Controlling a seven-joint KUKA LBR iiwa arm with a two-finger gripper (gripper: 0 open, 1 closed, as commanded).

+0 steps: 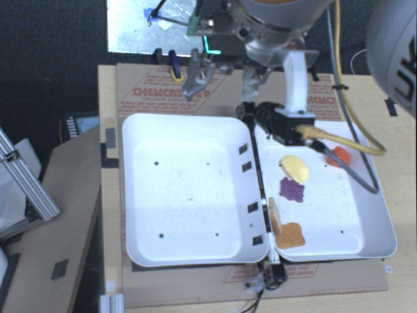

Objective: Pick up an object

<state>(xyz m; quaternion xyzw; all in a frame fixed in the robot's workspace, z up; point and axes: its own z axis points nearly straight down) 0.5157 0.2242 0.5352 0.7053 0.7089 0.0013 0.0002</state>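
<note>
Gripper (195,83): raised behind left bin (140,194), finger state indiscernible | right bin (374,223): yellow piece (295,169), purple piece (292,190)

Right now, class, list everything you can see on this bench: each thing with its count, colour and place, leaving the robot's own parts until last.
White bins: two, side by side on the bench.
Yellow object: one, pale yellow, right bin, upper middle.
Purple object: one, purple, right bin, just below the yellow one.
Orange object: one, orange-brown, right bin, near the front left corner.
Red-orange object: one, right bin, towards the far right, partly behind a cable.
Cardboard sheet: one, brown with red print, under the bins.
Robot arm: one, grey with orange band, above the bins' far edge.
Gripper: one, grey, over the cardboard behind the left bin.
</note>
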